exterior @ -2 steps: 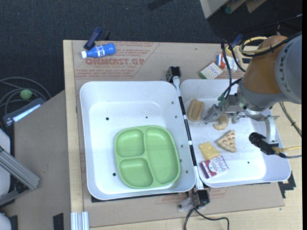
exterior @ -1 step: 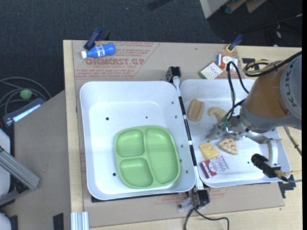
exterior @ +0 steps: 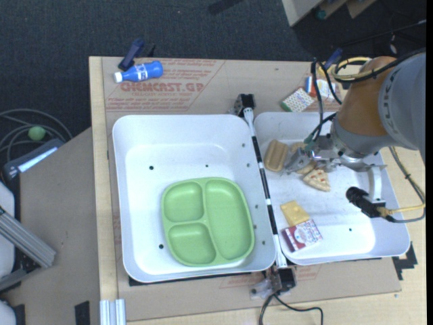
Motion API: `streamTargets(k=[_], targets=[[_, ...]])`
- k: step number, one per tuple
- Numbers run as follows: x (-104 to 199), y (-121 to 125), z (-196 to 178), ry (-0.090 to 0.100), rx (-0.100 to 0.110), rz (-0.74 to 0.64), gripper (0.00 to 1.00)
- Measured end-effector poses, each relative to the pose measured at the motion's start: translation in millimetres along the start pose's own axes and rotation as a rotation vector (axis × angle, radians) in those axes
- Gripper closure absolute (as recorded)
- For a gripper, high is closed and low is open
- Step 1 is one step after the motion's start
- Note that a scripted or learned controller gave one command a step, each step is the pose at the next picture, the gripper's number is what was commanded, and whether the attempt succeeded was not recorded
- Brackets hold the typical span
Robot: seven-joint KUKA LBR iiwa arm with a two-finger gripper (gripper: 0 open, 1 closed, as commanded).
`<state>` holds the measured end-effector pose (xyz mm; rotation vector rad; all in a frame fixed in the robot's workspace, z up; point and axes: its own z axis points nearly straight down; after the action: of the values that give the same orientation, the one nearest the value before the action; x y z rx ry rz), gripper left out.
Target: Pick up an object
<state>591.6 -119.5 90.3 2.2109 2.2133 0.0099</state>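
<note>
We look down at a slant on a bench [exterior: 101, 181] bearing two shallow white bins side by side. The left bin [exterior: 135, 141] holds a green divided plate [exterior: 206, 221] with three compartments, lying flat toward the near side. The right bin [exterior: 352, 239] holds several small things: a tan bread-like piece [exterior: 275, 155] near its far left corner, a pizza-slice-shaped toy [exterior: 317, 179] just right of it, a yellow cheese-like block [exterior: 295, 212] nearer us, and a small red and white packet [exterior: 302, 235] just beside the block at the near edge. The grey arm [exterior: 399, 107] with its orange band reaches in from the right, and its gripper [exterior: 302, 160] sits low over the right bin, between the bread-like piece and the pizza slice. We cannot tell how its jaws stand. Beyond the bins, a blue and white bottle [exterior: 139, 72] lies on its side on the bench.
</note>
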Motion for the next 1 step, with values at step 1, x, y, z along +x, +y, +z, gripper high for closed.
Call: streamTargets(k=[1], targets=[[-30.5,-26.6,0.2,0.0,0.001,0.0,0.0]])
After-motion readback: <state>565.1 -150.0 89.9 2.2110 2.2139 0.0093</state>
